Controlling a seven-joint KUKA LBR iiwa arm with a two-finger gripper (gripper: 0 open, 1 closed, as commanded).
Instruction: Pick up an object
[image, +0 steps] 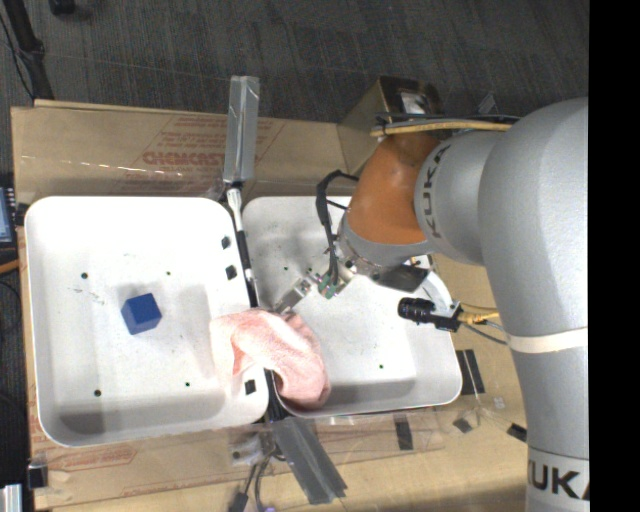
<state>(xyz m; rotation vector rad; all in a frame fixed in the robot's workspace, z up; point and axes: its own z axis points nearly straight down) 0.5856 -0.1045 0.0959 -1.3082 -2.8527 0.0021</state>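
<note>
A pink cloth (278, 352) lies crumpled over the wall between the two bins, part in the left bin and part in the right bin's front left corner. A small blue cube (141, 312) rests on the floor of the left bin (60, 230). My gripper (298, 294) hangs low in the right bin (400, 375), reaching leftward from the orange-banded wrist (385, 200). Its tip is right at the cloth's upper edge, near the dividing wall. I cannot make out whether it touches the cloth.
The grey arm (520, 220) covers the right bin's right side. A black cable and connector (425, 312) hang beside the wrist. A grey metal bar (240, 130) stands behind the bins' shared wall. Brown cardboard (120, 140) lies under both bins.
</note>
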